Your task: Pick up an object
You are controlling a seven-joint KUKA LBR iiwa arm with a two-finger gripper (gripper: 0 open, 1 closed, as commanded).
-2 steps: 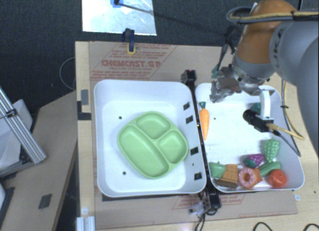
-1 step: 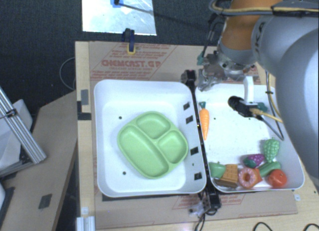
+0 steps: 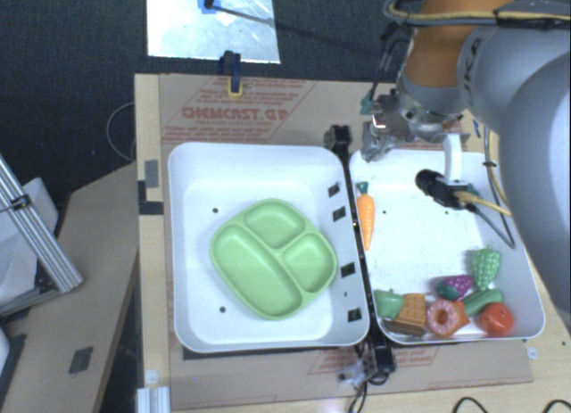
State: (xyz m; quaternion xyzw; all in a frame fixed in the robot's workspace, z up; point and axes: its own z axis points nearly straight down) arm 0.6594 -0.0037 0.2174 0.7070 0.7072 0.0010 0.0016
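My gripper hangs over the far left corner of the right bin, with nothing visibly held. An orange carrot lies along that bin's left wall, a short way in front of the gripper. A cluster of toy food sits at the near edge of the right bin: a green piece, a brown cracker, a pink donut, a purple piece, a green bumpy piece and a red tomato.
The left bin holds a green divided plate. A black divider with clips runs between the bins. The grey arm with its orange band fills the upper right above the right bin.
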